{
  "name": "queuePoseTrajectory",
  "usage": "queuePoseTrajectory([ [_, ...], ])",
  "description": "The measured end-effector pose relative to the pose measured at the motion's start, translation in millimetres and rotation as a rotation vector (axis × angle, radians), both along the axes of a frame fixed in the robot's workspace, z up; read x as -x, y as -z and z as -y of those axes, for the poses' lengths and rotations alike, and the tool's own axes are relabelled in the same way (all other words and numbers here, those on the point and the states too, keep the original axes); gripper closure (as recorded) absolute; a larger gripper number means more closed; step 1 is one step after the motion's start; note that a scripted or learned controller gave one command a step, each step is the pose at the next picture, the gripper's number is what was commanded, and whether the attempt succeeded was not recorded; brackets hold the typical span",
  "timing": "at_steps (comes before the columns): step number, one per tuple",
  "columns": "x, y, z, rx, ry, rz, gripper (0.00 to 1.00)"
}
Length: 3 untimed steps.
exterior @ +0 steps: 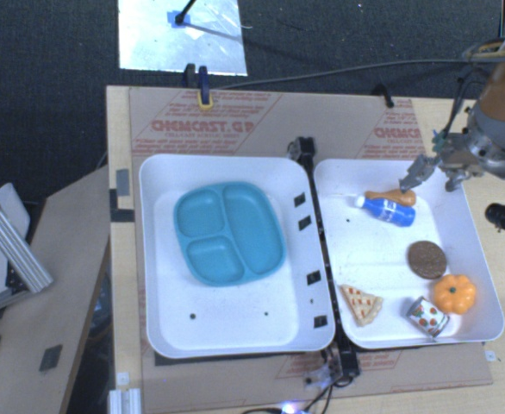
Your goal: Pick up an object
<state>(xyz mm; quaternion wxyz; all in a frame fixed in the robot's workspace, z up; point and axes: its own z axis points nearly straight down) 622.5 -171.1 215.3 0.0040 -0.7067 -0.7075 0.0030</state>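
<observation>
The pincer [431,172], its fingers spread wide and holding nothing, hovers just above and to the right of the blue bottle [390,210] in the right bin [485,257], so it should centre over the bottle's body before descending and closing.

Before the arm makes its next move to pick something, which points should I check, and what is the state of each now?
1. Gripper is over the right bin: ok.
2. An object is between its fingers: not ok.
3. Blue bottle lies near the gripper: ok.
4. Orange item touches the bottle, may interfere: cannot tell.
5. Brown disc, pumpkin, pizza slice stay apart from the bottle: ok.
</observation>
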Motion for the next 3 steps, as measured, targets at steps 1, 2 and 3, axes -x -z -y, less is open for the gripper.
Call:
queuePoseTrajectory([
  [1,-2.7,-6.9,-0.3,0.002,-0.002,0.011,0.0],
  [2,-3.7,55.3,-2.3,0.001,-0.001,0.008,0.0],
  [3,0.9,99.4,2.5,0.001,0.0,0.008,0.0],
])
